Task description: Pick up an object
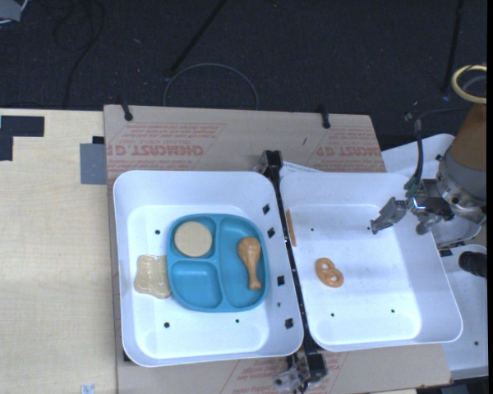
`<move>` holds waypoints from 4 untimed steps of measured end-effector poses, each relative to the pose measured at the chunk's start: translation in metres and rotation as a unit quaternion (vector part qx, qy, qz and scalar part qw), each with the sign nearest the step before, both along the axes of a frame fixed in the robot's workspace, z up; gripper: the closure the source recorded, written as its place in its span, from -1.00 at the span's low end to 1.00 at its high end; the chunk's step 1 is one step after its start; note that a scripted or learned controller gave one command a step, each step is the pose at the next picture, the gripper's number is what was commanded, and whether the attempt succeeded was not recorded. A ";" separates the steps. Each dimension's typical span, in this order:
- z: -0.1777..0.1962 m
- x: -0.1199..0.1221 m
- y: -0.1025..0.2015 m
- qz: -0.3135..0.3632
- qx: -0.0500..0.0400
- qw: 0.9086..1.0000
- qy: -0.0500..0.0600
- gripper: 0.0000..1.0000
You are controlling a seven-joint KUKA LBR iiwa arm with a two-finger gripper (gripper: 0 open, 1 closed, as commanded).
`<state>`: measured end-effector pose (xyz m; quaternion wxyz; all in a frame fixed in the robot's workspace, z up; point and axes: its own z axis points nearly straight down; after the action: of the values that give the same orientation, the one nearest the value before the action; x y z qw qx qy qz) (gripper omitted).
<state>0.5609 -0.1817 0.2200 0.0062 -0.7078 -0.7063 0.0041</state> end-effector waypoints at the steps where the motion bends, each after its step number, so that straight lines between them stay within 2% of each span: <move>1: 0.007 0.003 0.000 0.001 -0.001 1.000 -0.007 -1.00; 4: -0.135 0.009 0.001 0.000 -0.001 1.000 -0.006 -1.00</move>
<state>0.5700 -0.1803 0.0853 0.0016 -0.7078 -0.7064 0.0008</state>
